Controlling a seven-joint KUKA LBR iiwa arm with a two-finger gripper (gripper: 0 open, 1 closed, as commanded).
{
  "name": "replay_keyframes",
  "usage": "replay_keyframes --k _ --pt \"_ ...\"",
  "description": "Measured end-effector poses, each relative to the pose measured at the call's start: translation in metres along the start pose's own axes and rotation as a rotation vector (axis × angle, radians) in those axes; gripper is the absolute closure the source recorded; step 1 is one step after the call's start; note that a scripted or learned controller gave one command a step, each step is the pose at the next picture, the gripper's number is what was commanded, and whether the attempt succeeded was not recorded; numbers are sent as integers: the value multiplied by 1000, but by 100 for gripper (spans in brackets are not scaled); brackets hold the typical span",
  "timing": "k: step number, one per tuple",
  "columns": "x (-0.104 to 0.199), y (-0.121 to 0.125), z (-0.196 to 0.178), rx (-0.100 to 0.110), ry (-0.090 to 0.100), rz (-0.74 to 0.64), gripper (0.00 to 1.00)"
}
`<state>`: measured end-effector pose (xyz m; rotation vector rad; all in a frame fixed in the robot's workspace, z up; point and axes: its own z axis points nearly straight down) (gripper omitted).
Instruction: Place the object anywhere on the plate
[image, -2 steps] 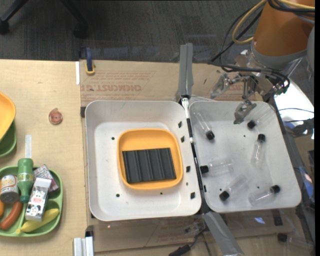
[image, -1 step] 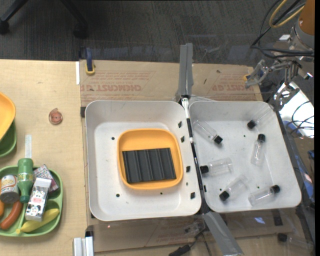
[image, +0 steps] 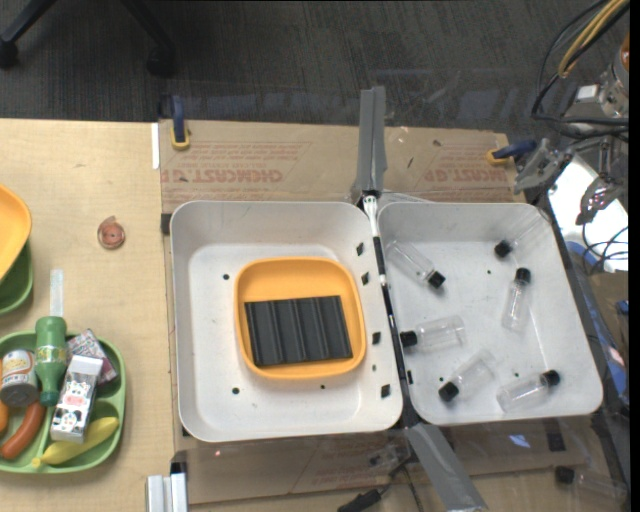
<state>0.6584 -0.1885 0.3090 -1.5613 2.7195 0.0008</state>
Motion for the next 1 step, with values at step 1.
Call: replay_keyframes --k 1 --pt "28 -16 -26 0 -1 -316 0"
